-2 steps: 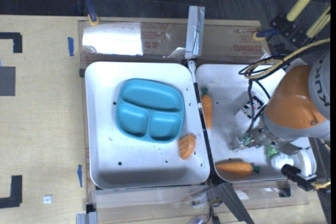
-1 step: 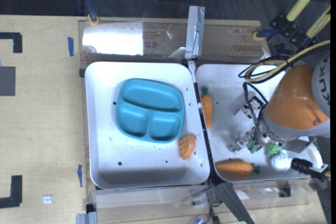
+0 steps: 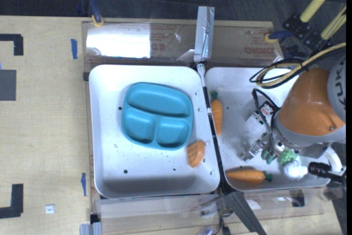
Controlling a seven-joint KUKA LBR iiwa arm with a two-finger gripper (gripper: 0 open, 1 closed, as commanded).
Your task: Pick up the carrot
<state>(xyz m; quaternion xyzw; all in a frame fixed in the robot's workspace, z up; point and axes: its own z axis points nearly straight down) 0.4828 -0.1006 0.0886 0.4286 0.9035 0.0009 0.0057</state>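
Hand [image 3: 264, 147] sits low over the right bin [image 3: 236, 85], in its right half, under the orange wrist band [image 3: 311, 104]; whether it is open or closed cannot be told from this slanted view, and nothing is seen held in it. Just right of the hand lie a small green-and-white item [image 3: 290, 162] and loose cabling [image 3: 275, 74] arcing from the arm. Two carrots in the right bin: one carrot [image 3: 246, 175] lies horizontally along the near wall, green stem end pointing right, just below and left of the hand; a second carrot [image 3: 216, 114] lies lengthwise against the divider, stem end away from the camera. An orange wedge-shaped piece [image 3: 195, 153] rests in the left bin [image 3: 104, 118] near its right wall, beside a blue compartment tray [image 3: 158, 115]. Bins stand on the desk [image 3: 38, 129]. Judgement: carrot looks like a moulded toy, so light, stiff, smooth, likely slippery along the taper. Best hold across the thick mid-body, closing crosswise to the long axis. The near carrot is closest but the wall crowds one side; risk of it rolling or squirting out.
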